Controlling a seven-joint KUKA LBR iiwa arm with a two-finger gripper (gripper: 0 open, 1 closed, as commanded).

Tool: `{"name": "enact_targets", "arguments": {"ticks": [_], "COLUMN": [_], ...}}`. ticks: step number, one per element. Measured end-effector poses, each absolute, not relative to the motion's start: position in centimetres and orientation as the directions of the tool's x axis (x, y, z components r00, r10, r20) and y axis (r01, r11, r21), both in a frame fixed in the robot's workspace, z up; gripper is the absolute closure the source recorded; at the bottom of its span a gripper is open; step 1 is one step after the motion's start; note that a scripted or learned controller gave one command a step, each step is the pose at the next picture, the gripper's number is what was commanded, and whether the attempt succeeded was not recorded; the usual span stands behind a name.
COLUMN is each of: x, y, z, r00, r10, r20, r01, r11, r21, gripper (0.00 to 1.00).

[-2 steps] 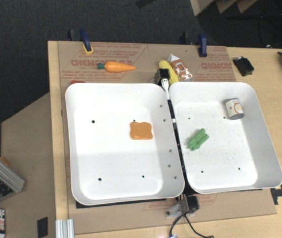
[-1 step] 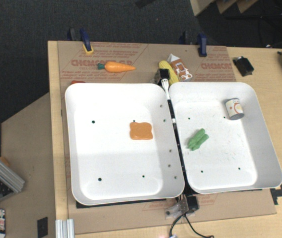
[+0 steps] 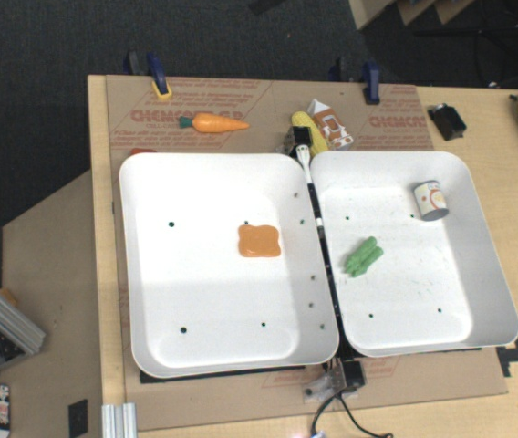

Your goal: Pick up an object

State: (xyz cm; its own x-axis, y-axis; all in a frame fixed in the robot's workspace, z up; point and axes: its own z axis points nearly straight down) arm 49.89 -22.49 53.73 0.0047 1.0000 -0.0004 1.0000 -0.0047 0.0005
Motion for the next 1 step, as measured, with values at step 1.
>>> {"name": "enact_targets", "arguments": {"ticks": [1], "x": [57.91], "y": [-22.26], "z": [45.39], "r00": [-0.003], "r10": [1.000], "r20": [0.002], "r01": [1.000], "r11": [0.003], "r21": [-0.006], "gripper": [1.00]}}
